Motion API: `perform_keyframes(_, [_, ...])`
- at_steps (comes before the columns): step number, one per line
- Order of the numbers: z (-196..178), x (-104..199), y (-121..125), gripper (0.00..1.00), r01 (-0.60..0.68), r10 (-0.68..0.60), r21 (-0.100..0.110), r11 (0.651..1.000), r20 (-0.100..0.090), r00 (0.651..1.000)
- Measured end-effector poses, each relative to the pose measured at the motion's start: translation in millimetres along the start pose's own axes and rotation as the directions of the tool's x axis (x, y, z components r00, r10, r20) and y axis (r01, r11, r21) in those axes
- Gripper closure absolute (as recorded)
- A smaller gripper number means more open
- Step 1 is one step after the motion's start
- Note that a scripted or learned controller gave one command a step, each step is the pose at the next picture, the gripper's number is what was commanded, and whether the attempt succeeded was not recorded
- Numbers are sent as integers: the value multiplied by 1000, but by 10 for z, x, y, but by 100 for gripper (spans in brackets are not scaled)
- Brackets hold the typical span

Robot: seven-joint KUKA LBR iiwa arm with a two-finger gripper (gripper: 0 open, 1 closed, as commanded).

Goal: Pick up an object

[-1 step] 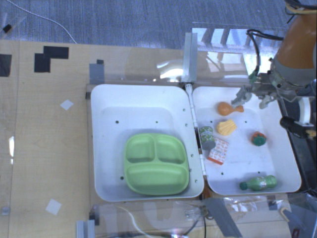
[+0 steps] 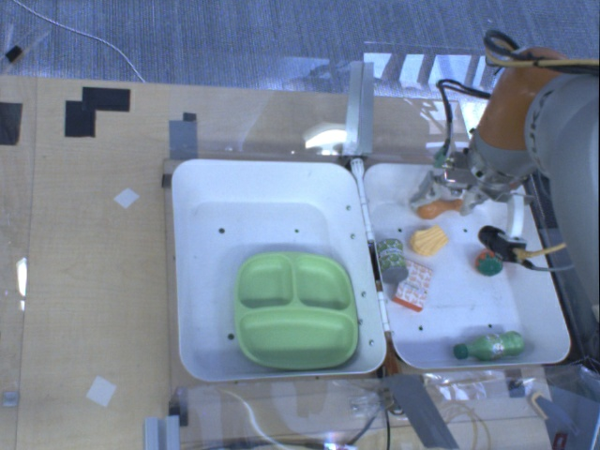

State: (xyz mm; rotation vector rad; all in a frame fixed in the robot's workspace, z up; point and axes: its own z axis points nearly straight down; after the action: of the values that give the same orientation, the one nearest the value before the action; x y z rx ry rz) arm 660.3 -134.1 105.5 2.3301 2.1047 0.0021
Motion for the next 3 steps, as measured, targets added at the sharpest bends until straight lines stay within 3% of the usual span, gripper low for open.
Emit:
perform_keyframes(1, [-125, 2, 2, 100, 3, -3, 4, 1000, 0, 1000])
perform_keyframes(2, [-822, 689, 34, 100, 14, -14, -5, 1000, -2, 1000])
perform_keyframes(3, [-58, 244, -289, 100, 40, -40, -1, 999, 0, 999])
